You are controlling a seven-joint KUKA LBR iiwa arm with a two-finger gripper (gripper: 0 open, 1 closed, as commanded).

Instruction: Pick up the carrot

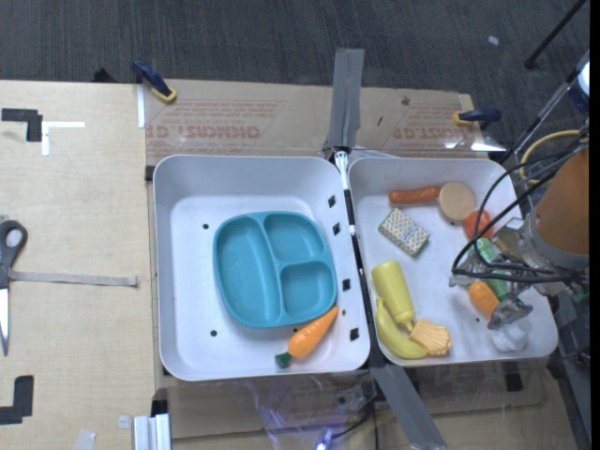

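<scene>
Your carrot [312, 336] lay untouched in the left bin [178, 251], beside the blue plate [275, 268]. End effector [509, 313] was over the right bin [525, 345]; can't tell its grip state, so pick wasn't done yet.

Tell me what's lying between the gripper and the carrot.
In the camera view, a yellow bottle, a banana and the bins' shared wall lie between the gripper and the carrot.

Arm [562, 204] cut off at right edge. Orange item [484, 297] and green one [487, 250] half hidden under cables (can't identify either). Scissors [7, 279] clipped at left edge.
</scene>
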